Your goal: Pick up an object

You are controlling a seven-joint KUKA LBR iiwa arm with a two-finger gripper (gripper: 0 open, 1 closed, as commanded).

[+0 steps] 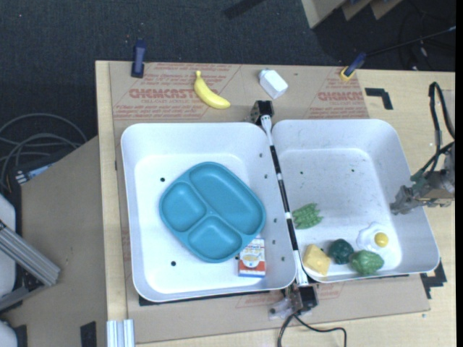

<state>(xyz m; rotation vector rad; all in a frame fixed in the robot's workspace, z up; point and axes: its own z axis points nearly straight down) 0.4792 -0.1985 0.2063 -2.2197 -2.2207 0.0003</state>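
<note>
At right bin's edge: metal two-finger tool (405,201), grip state unclear | green leafy toy (306,215) unlifted | pick pending

The hand (405,199) at the right bin's (405,150) rim is too small and blurred to make out its fingers. The arm behind it is cut off by the picture's right edge. The print on the small carton (252,259) beside the blue plate (210,210) is too small to read.

Yellow banana (210,93) and small white box (273,83) on the cardboard bench top (173,96), behind the bins, well apart
</note>
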